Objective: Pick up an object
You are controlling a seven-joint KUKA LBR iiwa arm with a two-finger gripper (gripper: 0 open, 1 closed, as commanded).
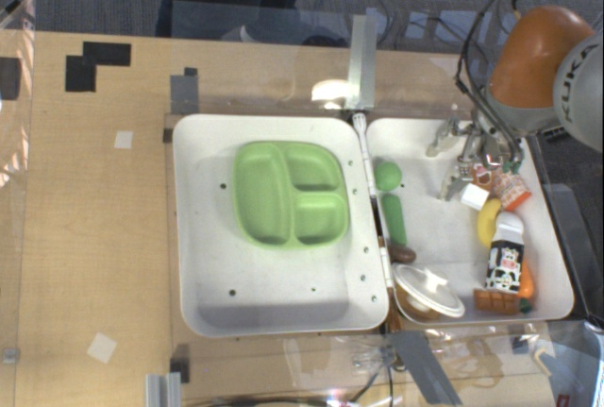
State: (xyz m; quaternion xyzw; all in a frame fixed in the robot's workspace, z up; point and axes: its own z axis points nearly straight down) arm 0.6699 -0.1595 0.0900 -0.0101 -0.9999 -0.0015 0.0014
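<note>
Left bin (189,235): green divided plate (288,194), well left of gripper, bare floor on all sides. Right bin (557,292): green scoop (390,207) against the divider; open floor between it and gripper (455,171). Finger state cannot be determined. Banana (486,221) and cow-print bottle (506,254) lie just right of and below gripper, along the right wall; label text unreadable

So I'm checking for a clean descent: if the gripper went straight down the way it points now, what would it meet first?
Probably the small white block right below the gripper, beside the banana. Depth is hard to judge from this slanted view, so it could land on the bin floor instead.
</note>
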